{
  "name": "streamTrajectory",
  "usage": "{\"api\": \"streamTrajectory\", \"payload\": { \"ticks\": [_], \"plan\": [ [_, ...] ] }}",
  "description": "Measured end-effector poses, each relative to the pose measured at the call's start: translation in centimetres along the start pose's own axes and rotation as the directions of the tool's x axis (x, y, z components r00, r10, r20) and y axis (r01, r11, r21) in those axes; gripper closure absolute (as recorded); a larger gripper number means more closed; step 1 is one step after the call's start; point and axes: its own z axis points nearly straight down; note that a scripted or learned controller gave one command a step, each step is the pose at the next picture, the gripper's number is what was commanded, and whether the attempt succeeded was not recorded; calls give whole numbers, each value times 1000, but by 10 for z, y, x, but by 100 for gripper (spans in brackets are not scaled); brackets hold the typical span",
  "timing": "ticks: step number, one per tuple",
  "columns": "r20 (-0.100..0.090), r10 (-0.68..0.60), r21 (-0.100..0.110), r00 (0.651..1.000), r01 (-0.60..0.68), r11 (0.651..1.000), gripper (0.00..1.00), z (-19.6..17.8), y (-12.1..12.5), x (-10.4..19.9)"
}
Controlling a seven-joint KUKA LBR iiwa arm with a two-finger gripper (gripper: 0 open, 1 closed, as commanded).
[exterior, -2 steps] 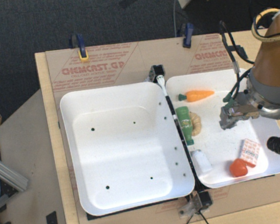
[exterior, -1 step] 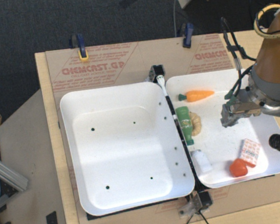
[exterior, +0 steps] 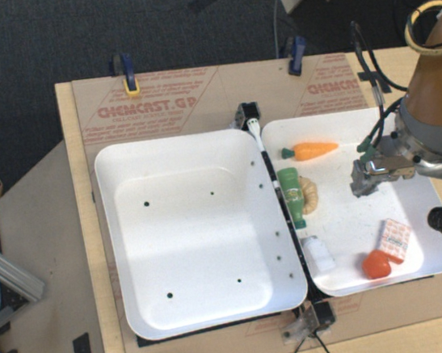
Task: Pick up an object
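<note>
Bench edge: nearest the lens, the brown board (exterior: 229, 350) with red print carries both bins and is held by blue clamps at its far side.
Left bin (exterior: 130, 225): the larger white tray, four small dark holes in its floor.
Right bin (exterior: 336, 127): white, holding every loose object.
Arm (exterior: 439, 100): reaches in from the right, orange band above grey wrist, over the right bin's right side.
Gripper (exterior: 360, 180): hangs above bare bin floor, near the middle of the right bin; nothing visible between its fingers, and how far they are apart cannot be told.
Green bottle (exterior: 290, 194): lies along the divider, beside a tan piece (exterior: 311, 193).
Carrot (exterior: 313, 149): at the far end.
Patterned box (exterior: 395, 239): near corner, touching a red ball (exterior: 376, 265).
White block (exterior: 319, 254): near the divider.
</note>
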Motion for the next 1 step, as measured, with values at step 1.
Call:
{"api": "streamTrajectory", "payload": {
  "ticks": [1],
  "plan": [
    [1,-1,-2,1000,1,1000,100,-10,1,0]
  ]
}}
